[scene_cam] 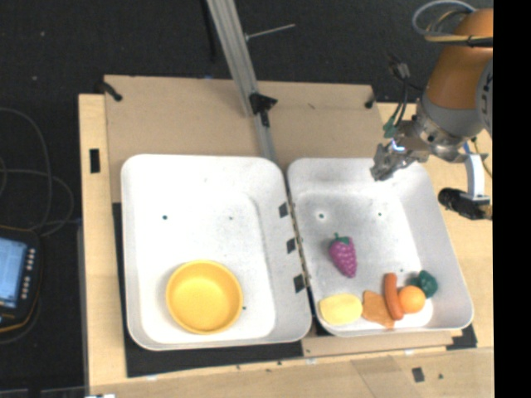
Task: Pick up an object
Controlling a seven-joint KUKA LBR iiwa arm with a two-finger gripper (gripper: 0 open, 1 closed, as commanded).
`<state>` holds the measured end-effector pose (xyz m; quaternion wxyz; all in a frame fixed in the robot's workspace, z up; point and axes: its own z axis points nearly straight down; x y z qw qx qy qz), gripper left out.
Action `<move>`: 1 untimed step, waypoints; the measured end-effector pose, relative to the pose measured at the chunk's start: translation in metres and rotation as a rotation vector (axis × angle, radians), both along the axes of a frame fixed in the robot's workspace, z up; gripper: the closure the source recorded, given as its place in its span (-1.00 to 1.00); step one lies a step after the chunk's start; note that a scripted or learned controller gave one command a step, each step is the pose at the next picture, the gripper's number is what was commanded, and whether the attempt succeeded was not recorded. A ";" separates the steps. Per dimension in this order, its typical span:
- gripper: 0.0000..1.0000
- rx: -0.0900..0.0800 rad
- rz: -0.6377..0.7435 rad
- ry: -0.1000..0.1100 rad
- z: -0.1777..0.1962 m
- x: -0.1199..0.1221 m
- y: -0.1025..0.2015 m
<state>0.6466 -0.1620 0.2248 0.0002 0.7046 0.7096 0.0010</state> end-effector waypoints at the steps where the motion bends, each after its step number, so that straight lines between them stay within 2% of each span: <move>1: 1.00 0.000 0.000 -0.002 0.013 0.009 0.049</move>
